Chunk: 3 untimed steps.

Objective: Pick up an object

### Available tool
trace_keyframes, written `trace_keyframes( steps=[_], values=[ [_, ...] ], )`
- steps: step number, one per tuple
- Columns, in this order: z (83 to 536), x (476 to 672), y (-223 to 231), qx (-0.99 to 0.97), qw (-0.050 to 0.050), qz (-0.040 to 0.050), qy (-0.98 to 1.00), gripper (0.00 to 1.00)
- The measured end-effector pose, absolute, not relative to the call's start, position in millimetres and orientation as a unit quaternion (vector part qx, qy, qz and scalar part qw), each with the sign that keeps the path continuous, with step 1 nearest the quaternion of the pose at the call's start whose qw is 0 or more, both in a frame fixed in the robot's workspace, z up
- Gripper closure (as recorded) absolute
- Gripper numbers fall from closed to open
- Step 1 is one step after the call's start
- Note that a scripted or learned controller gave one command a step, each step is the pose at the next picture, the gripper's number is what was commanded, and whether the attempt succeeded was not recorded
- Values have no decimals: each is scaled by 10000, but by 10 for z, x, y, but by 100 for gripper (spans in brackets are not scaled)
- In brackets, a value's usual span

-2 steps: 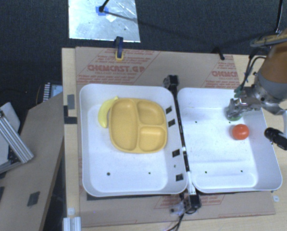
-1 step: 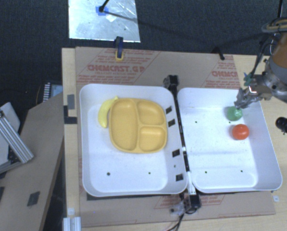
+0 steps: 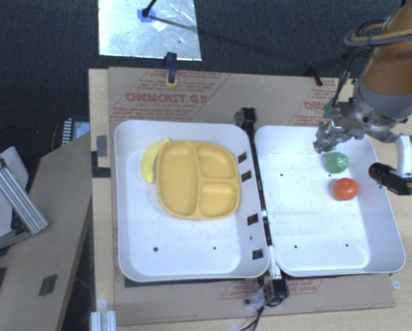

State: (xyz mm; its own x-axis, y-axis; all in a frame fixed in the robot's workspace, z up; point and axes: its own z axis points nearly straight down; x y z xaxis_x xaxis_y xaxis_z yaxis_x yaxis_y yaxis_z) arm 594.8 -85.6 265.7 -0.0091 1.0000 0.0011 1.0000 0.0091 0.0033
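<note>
**Two small round things in the right bin, hand just above the green one**

The right bin holds two small objects near its far right side: a green ball-like piece and, just beside it toward the camera, an orange-red one that looks like a toy tomato or small fruit. They sit close together but seem not to touch. The hand hangs at the far edge of this bin, right above and slightly left of the green piece; whether it is spread or pressed together I cannot tell, as the metal parts blur into one shape from this angle. Nothing shows between them.

Both pieces look like light, hollow plastic play food: stiff, smooth, probably a bit slippery, and apt to roll on the bin's flat floor if nudged from one side. A centred pinch across the widest part seems the safest hold; an off-centre one would likely squirt the ball sideways into its neighbour.

The left bin carries a yellow divided tray with a yellow banana-shaped piece tucked at its left rim. The tray is broad and shallow, so only its rim would give a grip.

Readable writing: the cardboard sheet under the bins bears red print, "CHEMCAST" with further letters unclear, repeated at right but partly hidden. A shiny foil-like square lies beyond the bench.
</note>
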Motion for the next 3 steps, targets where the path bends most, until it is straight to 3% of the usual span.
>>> trace_keyframes(
  steps=[3],
  values=[
    [2476, 5968, 755, 7033, -4, 14, 7109, 100]
  ],
)
